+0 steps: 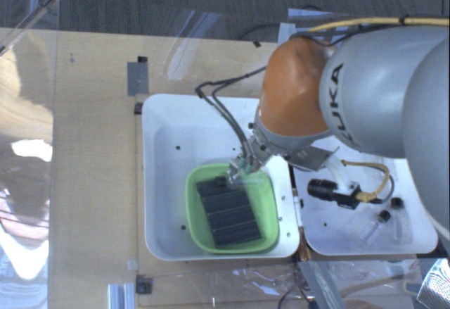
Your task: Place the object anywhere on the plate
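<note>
Camera view: dark object point(228, 211) on green plate point(266, 196), apparently touching hand point(239, 170); grip unclear.

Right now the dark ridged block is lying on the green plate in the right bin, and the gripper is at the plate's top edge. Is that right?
Not quite. The camera view shows the green plate with the dark ridged block lying on it in the left bin, not the right one. The rest holds: the gripper is at the plate's top edge.
</note>
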`<state>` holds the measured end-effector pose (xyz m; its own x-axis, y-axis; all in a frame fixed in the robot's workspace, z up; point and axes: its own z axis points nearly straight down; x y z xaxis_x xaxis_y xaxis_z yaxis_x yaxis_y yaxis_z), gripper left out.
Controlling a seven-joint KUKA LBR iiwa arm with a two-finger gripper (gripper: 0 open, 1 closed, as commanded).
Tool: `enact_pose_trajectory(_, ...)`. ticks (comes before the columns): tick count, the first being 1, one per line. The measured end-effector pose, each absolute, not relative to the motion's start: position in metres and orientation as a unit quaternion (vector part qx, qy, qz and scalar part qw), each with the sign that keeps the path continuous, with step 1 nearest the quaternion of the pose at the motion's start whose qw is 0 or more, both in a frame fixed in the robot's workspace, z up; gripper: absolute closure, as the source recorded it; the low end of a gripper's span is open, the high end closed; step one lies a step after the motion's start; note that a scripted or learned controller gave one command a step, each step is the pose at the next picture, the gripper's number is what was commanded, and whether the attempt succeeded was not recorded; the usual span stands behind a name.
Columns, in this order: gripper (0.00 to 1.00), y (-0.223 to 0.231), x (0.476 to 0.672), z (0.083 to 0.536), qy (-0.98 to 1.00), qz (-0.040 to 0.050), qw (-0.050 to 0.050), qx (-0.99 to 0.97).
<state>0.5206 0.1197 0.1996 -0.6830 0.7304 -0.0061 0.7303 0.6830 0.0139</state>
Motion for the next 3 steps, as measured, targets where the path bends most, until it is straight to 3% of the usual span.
enact_pose_trajectory(1,0.0,0.12,0.521,0.2,0.917,0.0051,0.005,0.398)
enact_pose_trajectory(2,1.0,0.12,0.523,0.211,0.918,0.0076,0.008,0.397)
enact_pose_trajectory(3,0.0,0.121,0.523,0.211,0.918,0.0075,0.008,0.397)
